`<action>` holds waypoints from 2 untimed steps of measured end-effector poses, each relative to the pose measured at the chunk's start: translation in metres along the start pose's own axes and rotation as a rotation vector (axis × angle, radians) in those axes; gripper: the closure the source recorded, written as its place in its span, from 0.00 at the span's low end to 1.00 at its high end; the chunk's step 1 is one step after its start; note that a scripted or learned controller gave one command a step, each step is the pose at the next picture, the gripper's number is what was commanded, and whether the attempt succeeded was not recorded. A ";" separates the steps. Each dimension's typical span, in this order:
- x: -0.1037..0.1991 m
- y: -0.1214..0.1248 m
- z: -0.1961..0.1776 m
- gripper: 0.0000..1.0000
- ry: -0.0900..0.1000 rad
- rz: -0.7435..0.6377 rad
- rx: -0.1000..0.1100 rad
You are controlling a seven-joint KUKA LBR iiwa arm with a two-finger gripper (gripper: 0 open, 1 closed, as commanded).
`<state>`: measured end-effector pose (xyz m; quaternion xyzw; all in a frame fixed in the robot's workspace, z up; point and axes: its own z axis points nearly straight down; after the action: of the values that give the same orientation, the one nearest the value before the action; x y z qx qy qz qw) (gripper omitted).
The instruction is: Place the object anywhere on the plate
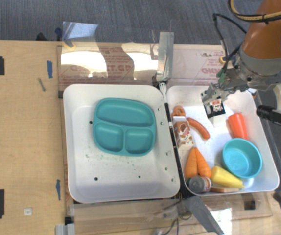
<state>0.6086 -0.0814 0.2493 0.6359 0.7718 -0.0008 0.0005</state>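
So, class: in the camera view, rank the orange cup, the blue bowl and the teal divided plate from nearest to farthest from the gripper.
1. Orange plastic cup: right bin, just below and right of the gripper.
2. Round blue bowl: lower in the right bin.
3. Teal divided plate: left bin, farthest.

End effector point(215, 103) hovers over right bin point(268, 180); teal plate point(124, 126) in left bin point(77, 146).
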 end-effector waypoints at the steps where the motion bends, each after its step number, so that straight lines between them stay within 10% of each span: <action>1: 0.072 0.018 0.064 1.00 -0.001 -0.237 -0.002; 2: 0.116 0.084 0.061 1.00 -0.002 -0.378 -0.013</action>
<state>0.6688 0.0481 0.1884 0.4793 0.8776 0.0034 0.0050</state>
